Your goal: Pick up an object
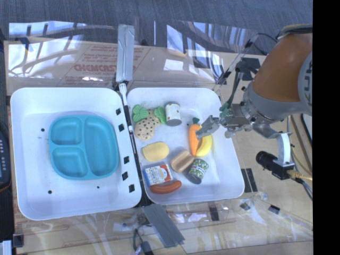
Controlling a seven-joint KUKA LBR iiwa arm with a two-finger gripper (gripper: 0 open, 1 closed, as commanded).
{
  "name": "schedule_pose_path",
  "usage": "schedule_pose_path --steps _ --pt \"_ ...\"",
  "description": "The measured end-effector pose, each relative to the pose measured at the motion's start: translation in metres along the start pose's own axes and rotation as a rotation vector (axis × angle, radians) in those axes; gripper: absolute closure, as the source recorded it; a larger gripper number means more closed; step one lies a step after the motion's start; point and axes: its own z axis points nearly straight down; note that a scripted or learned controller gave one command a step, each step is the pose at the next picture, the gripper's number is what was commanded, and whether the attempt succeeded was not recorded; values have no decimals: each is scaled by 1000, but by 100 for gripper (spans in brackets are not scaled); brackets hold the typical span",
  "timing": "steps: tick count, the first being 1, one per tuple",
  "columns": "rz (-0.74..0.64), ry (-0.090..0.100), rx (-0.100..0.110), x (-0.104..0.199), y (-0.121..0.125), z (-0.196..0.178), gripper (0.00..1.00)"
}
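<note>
You cannot tell whether the gripper (204, 130) is apart or closed; it overlaps the orange carrot (193, 139), which lies right of the tin can (173, 113) in the right bin (228, 158). Part of the yellow banana (205, 145) is covered.

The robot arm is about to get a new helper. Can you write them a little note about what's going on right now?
Tool: low in the right bin, over the carrot and the yellow banana. Whether it is open or shut cannot be told, and nothing is seen held.
Right bin also has a small can, green leaf, cookie, yellow potato-like piece, bread roll, dark green can, sausage and small carton.
Left bin holds a blue divided plate.
Done: nothing lifted.
Left: grip one object and raise it.
</note>
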Motion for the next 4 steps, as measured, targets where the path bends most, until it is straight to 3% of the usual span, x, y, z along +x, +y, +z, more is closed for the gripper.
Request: schedule_pose_path --steps 1,2,3,4 --pt "-12 2 8 -27 41 121 0" --pt "-140 8 -10 -44 58 177 0" --pt "-145 3 -9 -46 58 169 100" --pt "-34 -2 -5 -25 103 182 100"
